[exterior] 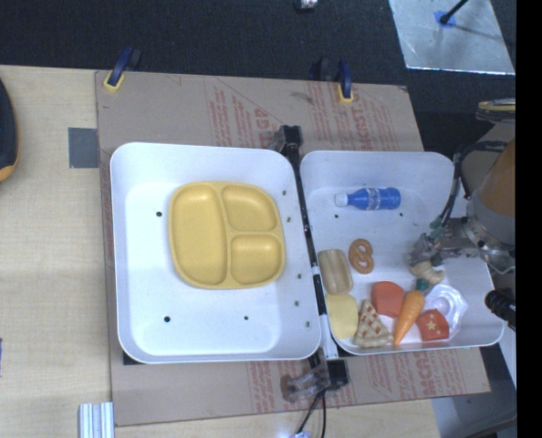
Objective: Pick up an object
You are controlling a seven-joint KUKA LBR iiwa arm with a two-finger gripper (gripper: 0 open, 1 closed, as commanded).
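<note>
Tool (428, 265) over right bin (380, 164), one bottle (369, 199), one carrot (409, 316)

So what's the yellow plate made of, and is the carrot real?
The yellow plate looks like moulded plastic: one even colour, a soft sheen, and three smooth rounded compartments. The carrot seems to be a plastic toy too, though that is less sure: its orange is very uniform and its green top looks stiff and neat.
</note>
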